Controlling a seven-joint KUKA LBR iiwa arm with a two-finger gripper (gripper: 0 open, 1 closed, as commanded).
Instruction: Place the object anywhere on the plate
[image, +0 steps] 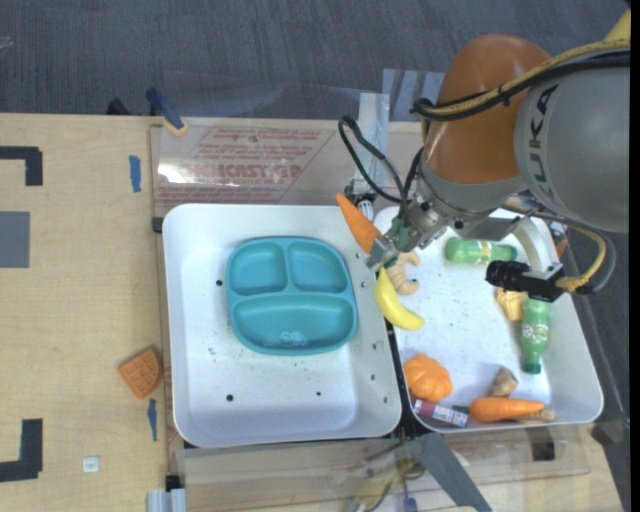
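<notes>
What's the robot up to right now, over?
Gripper low over the seam between the bins, beside an orange carrot. Grasp unconfirmed. Banana just below. Blue plate in left bin, nothing on it.

arm: my grey arm (585, 130) reaches in from the right, above the right bin (580, 400)
orange band: it sits above my wrist, over that bin's far edge
wrist: it tilts down and left toward the bin's near-left side
end effector: my end effector (392, 250) hangs at the bin's left wall, close to its far corner
cables: black and yellow cables run along my arm and loop down by my wrist
</notes>
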